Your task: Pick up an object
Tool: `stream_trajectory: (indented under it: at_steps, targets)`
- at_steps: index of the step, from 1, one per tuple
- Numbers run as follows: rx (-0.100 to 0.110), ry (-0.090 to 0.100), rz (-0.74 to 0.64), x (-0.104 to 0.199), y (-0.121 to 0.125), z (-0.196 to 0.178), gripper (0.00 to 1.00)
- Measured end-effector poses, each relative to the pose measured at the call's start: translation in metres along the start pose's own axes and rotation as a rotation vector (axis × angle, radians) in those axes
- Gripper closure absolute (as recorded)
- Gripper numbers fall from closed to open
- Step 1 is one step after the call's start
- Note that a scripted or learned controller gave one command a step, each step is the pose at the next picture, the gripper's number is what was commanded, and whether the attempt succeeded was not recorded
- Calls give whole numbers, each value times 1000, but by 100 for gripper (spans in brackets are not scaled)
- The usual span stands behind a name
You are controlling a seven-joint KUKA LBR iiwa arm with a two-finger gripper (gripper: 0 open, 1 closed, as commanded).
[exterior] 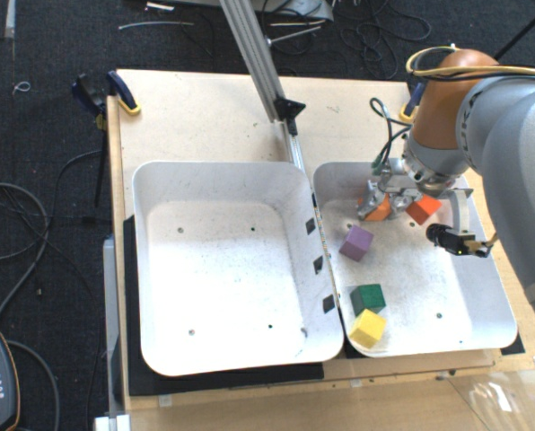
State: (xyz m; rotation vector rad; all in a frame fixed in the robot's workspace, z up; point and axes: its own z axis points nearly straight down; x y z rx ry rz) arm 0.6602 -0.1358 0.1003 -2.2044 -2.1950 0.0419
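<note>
**Pincer low over the orange blocks**

The pincer [386, 200] hung low at the far end of the right bin [483, 317], with an orange block [378, 208] right at its tip and another orange one [422, 209] just beside. Whether its jaws stood wide or narrow, I could not tell; the wrist hid them. A purple block [356, 242] lay near, a green block [369, 296] and a yellow block [368, 329] toward the front. To my eye, a good grasp meant centring on one orange block alone, clear of its neighbour and the bin wall, closing squarely on flat faces, then lifting straight up.
</note>
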Motion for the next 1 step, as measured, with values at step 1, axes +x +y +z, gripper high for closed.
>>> stream_trajectory:
  at_steps: [1]
  targets:
    - [-49,0,-14,89,-16,-100,100]
